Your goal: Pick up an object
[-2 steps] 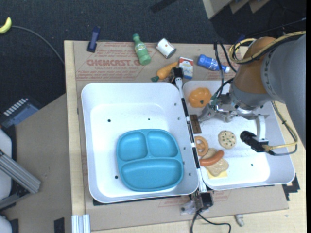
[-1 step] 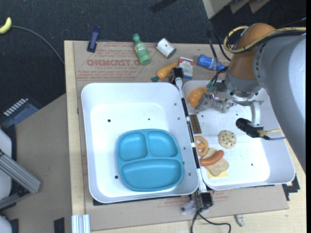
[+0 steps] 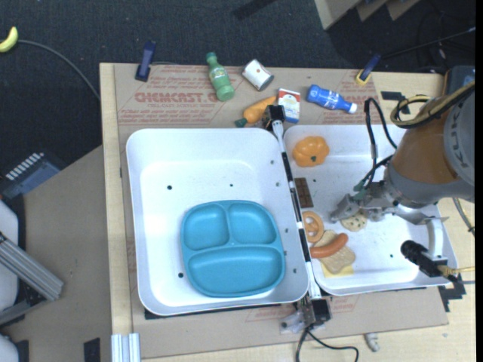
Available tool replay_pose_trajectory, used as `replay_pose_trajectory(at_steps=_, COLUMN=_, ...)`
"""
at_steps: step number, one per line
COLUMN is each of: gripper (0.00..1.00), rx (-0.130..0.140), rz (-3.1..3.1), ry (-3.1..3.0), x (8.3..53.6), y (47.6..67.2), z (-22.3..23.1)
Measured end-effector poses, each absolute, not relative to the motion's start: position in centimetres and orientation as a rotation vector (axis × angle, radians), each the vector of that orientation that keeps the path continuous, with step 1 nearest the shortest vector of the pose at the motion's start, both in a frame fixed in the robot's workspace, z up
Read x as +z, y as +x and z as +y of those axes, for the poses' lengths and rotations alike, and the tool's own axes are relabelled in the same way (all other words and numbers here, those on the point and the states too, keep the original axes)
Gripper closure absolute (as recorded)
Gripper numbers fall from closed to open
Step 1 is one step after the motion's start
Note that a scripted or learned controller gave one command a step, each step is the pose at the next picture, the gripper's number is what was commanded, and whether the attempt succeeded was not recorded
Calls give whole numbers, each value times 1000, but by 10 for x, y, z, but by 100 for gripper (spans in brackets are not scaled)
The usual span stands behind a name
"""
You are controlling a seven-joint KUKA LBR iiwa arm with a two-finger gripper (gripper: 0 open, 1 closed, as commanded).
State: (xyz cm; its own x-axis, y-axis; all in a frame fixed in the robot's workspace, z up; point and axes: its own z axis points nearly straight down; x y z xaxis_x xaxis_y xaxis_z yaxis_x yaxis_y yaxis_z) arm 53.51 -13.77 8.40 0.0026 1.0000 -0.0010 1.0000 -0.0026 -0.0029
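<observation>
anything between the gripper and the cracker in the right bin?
Nothing visible. The gripper sits right at the cracker in the right bin. The pretzel and hot dog lie further left, off that path.

Right bin (image 3: 392, 274) holds candidates: orange bell pepper (image 3: 311, 151) near far-left corner; pretzel (image 3: 310, 224) against left wall; hot dog (image 3: 330, 245) and toast slice (image 3: 338, 261) toward near-left corner — touching; cracker (image 3: 352, 221) mid-bin, partly hidden.
</observation>
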Motion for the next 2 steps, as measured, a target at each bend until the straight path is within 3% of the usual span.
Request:
replay_pose_trajectory(at_steps=1, gripper=100, rx=0, rz=-2221, ry=-2224, x=94, y=536, z=-136)
replay_pose_trajectory(at_steps=2, gripper=100, rx=-1, rz=-2222, ry=-2220, x=185, y=512, z=-51)
